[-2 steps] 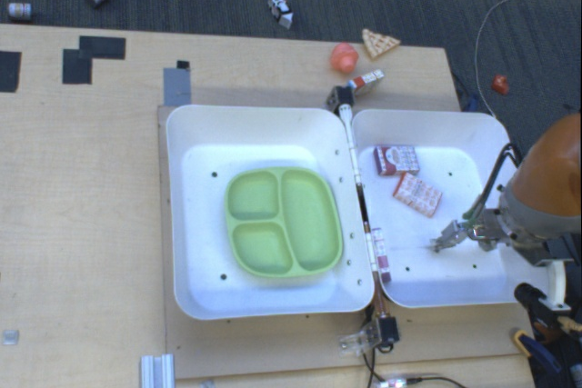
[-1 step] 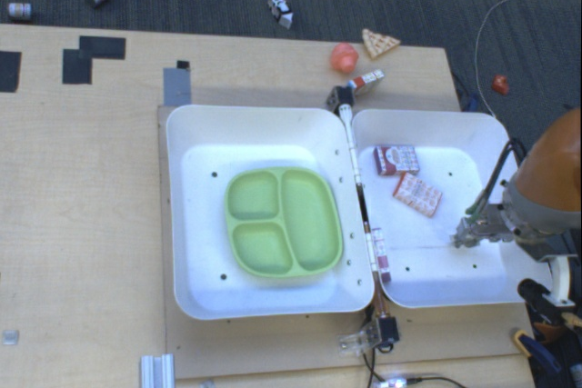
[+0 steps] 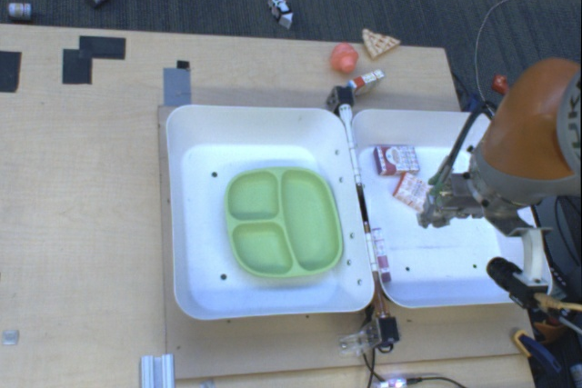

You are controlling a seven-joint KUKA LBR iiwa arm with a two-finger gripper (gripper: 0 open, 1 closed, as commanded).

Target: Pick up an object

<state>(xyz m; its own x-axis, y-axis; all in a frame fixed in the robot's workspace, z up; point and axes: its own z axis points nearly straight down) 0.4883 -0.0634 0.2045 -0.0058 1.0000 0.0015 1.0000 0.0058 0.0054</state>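
Note:
My gripper point(image 3: 434, 215) hangs low over the right bin point(image 3: 455, 273), reaching in from the right under the orange band of the arm. Just up and left of it lie two small cartons: a dark red and white box point(image 3: 396, 159) near the bin's back and a lighter red and white packet point(image 3: 410, 189) in front of it, close to the gripper's tip. A green three-compartment plate point(image 3: 283, 222) lies in the left bin point(image 3: 195, 195).
On the bench behind the bins lie a red ball point(image 3: 344, 57), a pizza-slice toy point(image 3: 379, 43) and a small marker-like item point(image 3: 367, 81). Dark tape patches mark the bench's left. Small bits of clutter lie on the grey floor beyond.

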